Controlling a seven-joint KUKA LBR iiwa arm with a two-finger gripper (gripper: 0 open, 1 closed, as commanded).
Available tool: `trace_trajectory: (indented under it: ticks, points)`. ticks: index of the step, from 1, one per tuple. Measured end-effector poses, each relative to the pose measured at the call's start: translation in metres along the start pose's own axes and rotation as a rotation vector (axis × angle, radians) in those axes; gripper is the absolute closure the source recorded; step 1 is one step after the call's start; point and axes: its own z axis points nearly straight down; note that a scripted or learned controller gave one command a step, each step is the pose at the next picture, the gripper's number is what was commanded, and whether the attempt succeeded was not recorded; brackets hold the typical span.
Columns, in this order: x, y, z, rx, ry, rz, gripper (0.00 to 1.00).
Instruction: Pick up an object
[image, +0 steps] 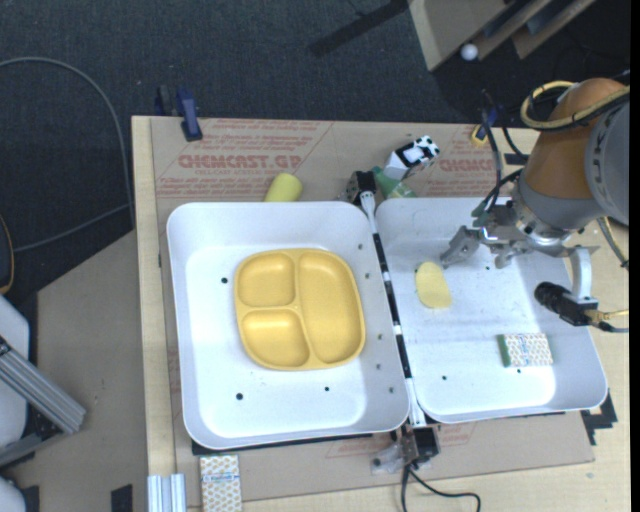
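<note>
Two white bins sit side by side on the tabletop (150, 300). Nearest loose thing in the right bin (480, 385) is a small patterned packet (526, 350), lying flat toward the near right corner. The left bin (200, 385) carries a yellow divided plate (298, 308), centred and too broad to be an easy pick.

Farther in, the right bin holds a pale yellow lump (433, 286). It is oval, lies on the bin floor close to the divider side, and is apart from the packet. Its long axis runs roughly near-to-far with a slight tilt.

Farther again is the gripper (480, 252), low over the far half of the right bin with the arm coming in from the right. Cannot tell whether the jaws are wide or narrow; nothing shows held between them.

Key relation — the lump lies left of the gripper and a little nearer, just beside it. The packet is nearer and slightly right, clearly farther off. Likely target is the lump. The move would be a short shift left and near, closing across the short left-right width — a judgement only.

Farthest, off the bins on the tabletop, lies a yellow cylinder (284, 187), out of play.
</note>
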Motion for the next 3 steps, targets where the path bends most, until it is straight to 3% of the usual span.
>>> trace_trajectory:
  ticks: [1, 2, 3]
  points:
    - [-0.087, -0.017, 0.009, -0.002, -0.003, 0.002, 0.0]
    - [-0.007, -0.008, -0.007, 0.0, 0.001, 0.0, 0.0]
    - [0.042, 0.002, 0.036, 0.002, 0.0, 0.0, 0.0]
